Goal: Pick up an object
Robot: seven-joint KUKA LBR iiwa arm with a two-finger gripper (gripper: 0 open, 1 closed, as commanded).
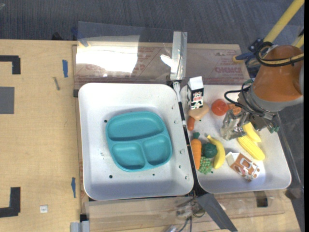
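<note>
Camera view, from above and at a slant:

Arm: we see the grey arm with its orange band coming in from the right, over the right bin.

Claw: the gripper hangs low over the middle of the right bin. Honestly we can't tell if it's spread wide or pinched narrow, the metal bits blur together, and we see nothing clearly caught in it.

Nearest things to the claw: the yellow corn lies just beside it on the right, running down toward the front. The red tomato sits just behind it and a bit left. The banana is near it at the front left.

Rest of the right bin: a little milk carton with a cow print stands at the back left corner, with a tan, roundish piece just in front of it. A carrot lies along the left wall, and a dark green broccoli-looking thing sits between carrot and banana. A white and orange box lies near the front, just below the corn.

Left bin: the left bin holds a teal divided plate, three sections, sitting about in the middle, flat.

Bench: the two bins touch side by side on the wooden bench.
</note>
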